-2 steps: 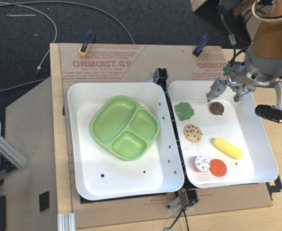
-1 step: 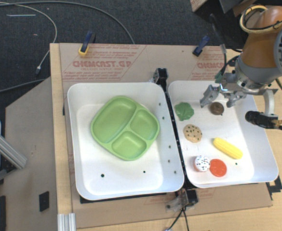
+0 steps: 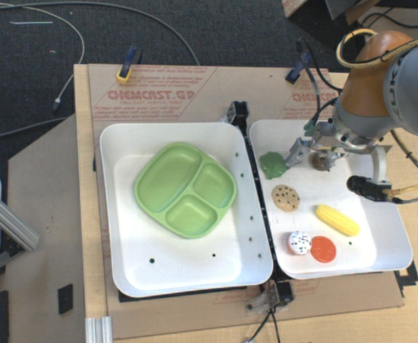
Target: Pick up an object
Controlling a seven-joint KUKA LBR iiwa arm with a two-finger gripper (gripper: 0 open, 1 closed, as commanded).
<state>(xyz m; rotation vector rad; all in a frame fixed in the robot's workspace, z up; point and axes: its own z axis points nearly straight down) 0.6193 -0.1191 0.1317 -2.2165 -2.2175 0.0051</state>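
The right bin (image 3: 391, 252) holds a green leafy piece (image 3: 271, 165) at its upper left, a speckled cookie (image 3: 286, 197), a yellow corn cob (image 3: 337, 220), a white spotted die (image 3: 299, 243) and an orange-red disc (image 3: 324, 250). My gripper (image 3: 310, 152) hangs low over the upper part of this bin, just right of the green piece, with one finger (image 3: 296, 153) close to that piece. Nothing shows between the fingers.
The left bin (image 3: 116, 191) carries a green divided plate (image 3: 186, 189). A black clamp (image 3: 237, 111) sits at the top of the wall between the bins. Blue clips (image 3: 128, 63) hold the cardboard's far edge. Cables run across the dark floor.
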